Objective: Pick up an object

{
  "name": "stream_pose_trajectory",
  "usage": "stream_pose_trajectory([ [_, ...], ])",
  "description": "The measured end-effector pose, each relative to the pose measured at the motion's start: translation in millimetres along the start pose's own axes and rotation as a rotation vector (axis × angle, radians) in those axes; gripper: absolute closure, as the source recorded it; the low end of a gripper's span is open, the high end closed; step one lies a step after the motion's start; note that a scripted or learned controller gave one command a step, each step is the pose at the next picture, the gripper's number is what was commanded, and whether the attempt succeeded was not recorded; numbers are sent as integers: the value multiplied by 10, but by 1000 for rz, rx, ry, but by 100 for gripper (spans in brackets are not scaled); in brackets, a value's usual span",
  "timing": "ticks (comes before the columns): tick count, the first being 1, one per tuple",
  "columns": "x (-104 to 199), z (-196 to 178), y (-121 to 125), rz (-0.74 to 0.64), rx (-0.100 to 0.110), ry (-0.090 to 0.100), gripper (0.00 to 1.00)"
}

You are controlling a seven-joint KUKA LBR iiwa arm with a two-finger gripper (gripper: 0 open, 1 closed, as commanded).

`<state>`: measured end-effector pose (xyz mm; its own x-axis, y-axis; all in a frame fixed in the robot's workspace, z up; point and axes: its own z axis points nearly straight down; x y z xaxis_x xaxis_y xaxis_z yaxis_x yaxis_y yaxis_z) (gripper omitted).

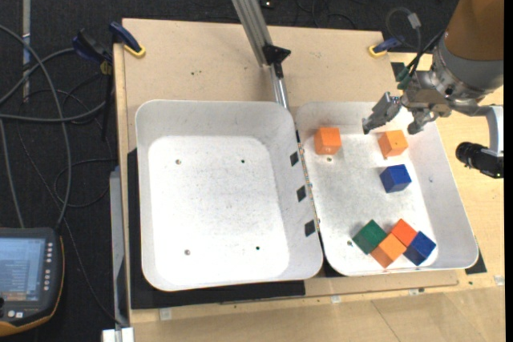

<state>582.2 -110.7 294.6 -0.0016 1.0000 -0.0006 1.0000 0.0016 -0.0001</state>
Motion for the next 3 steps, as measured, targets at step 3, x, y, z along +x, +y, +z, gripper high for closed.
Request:
stream_pose_trajectory([
  [3, -27, 898, -64, 2, 4, 1, 0],
])
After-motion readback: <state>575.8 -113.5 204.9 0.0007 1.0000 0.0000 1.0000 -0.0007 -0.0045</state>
